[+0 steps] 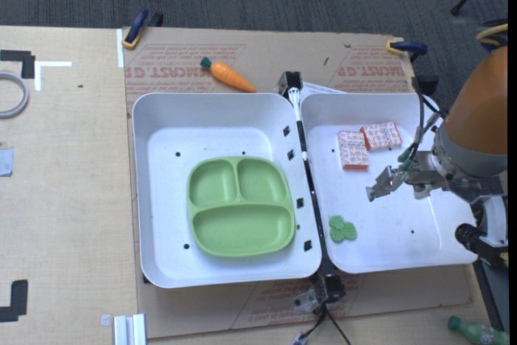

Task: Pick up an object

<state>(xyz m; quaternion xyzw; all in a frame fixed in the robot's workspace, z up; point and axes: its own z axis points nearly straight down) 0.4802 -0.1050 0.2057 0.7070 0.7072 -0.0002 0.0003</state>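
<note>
Gripper (386, 185): above the floor of the right bin, near its middle; whether it is apart or together cannot be told from this slanted view. Nothing is seen in its grasp.
Arm (485, 117): reaches in from the right, its orange band over the bin's right side and covering part of the floor there.
Right bin (380, 250): holds two red-and-white patterned packets and one small green leafy piece.
Near packet (352, 149): lies flat, just up and left of the gripper, apart from it.
Far packet (380, 136): lies tilted, touching or almost touching the near packet at a corner.
Green leafy piece (342, 229): low on the bin floor by the left wall, well apart from the gripper.
Left bin (161, 125): bears a green divided plate (240, 206), not within the arm's present reach zone.
Toy carrot (229, 75): on the cardboard outside both bins.
Risk, flat targets: the packets appear thin and flush with the floor; a descent may close over the top and slip off.
Risk, paired packets: closeness could cause one to be pushed into the other.
Risk, wall: the leafy piece sits near the dividing wall; a finger could strike that wall.
</note>
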